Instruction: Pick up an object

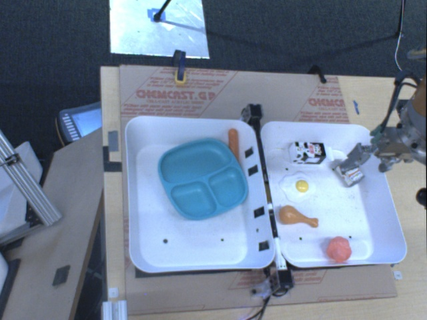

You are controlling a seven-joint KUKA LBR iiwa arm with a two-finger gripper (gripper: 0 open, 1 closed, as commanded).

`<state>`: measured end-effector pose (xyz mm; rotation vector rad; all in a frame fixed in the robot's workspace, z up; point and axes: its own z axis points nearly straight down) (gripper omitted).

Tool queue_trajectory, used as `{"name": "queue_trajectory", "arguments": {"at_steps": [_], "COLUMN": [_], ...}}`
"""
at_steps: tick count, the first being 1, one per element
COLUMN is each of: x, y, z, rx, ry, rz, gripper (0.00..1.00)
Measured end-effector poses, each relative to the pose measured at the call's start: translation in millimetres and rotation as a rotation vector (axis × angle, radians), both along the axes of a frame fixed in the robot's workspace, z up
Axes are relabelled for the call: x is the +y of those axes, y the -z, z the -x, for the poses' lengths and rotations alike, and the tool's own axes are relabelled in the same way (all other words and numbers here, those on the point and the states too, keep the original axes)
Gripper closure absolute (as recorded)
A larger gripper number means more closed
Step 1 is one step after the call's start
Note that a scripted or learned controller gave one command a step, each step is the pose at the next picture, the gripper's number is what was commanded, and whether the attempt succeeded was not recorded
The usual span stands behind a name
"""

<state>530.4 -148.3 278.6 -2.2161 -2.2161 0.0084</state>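
The arm enters cut off at the right edge, and its tool (349, 173) hangs over the right bin (383, 205) near the bin's far right corner; whether it is spread or pressed together cannot be told. In that bin lie a black-and-white milk carton (307, 153) near the far edge, a fried egg (298, 187) just in front of it, a drumstick (297, 216) and a pink ball (339, 249) near the front edge. The left bin (143, 199) bears a blue divided plate (202, 178) and an orange sausage (233, 142).
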Motion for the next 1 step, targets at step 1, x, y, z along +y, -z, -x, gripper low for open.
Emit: {"name": "queue_trajectory", "arguments": {"at_steps": [1], "x": [0.4], "y": [-5.8], "z": [-1.9], "rx": [-0.011], "ry": [-0.003], "rz": [0.002], "gripper": [0.0]}}
